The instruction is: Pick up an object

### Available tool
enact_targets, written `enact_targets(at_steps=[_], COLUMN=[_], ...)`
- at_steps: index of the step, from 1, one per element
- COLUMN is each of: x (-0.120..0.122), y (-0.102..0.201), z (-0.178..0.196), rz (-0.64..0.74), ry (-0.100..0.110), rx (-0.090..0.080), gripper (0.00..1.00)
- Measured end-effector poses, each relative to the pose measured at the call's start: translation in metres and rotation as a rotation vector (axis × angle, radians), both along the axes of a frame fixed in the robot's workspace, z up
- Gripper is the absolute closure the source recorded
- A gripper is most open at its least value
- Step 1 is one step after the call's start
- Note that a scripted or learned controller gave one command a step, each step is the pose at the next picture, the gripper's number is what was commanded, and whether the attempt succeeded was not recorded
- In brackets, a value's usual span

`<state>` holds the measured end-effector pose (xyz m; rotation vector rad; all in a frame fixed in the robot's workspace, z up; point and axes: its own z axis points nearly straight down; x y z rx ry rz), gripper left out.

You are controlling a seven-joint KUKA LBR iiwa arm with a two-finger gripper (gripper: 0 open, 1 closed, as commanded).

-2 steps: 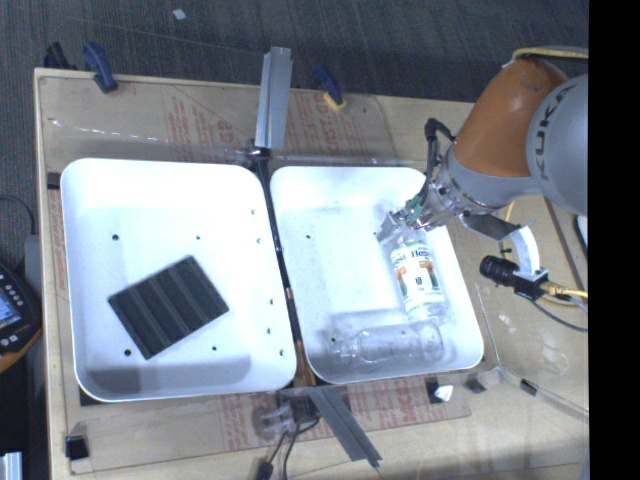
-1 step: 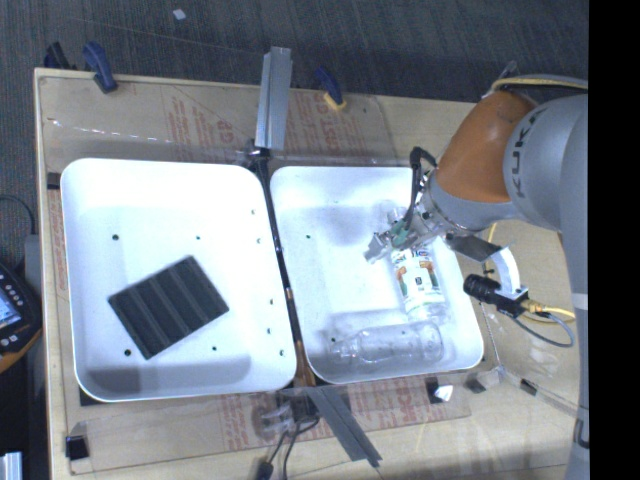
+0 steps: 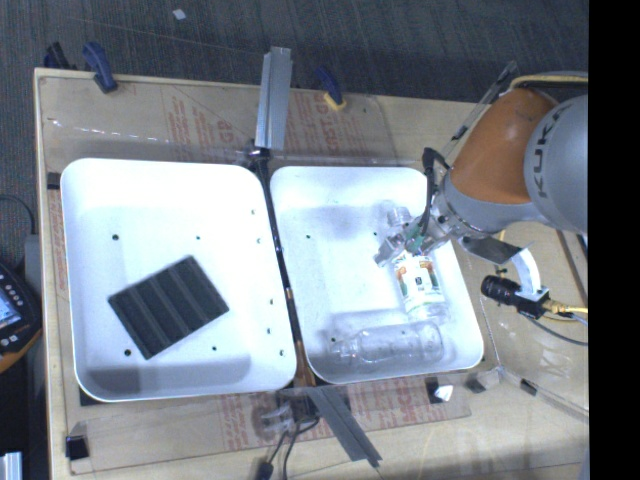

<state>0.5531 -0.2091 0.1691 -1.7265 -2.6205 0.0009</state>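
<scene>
Gripper [image 3: 403, 240] low in rt bin [image 3: 330, 183] over bottle [image 3: 420, 283], prob. lining up a grab; finger state can't tell.

The grey arm [image 3: 520, 158] reaches in from the right, claw [image 3: 412, 236] lowered.

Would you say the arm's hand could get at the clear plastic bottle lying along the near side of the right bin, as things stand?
Probably yes. The hand hovers in the right bin, over the labelled bottle. The clear plastic bottle lies just beyond that one, uncovered from above, though close to the bin's near wall.
</scene>
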Motion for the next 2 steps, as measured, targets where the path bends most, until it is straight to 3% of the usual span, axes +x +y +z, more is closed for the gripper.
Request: enact_targets(at_steps=[1, 2], x=[0.044, 0.017], y=[-0.001, -0.002], z=[-0.035, -0.041], rz=[0.112, -0.079], ry=[-0.003, 0.002], rx=[-0.002, 0.000], gripper=[0.00, 0.00])
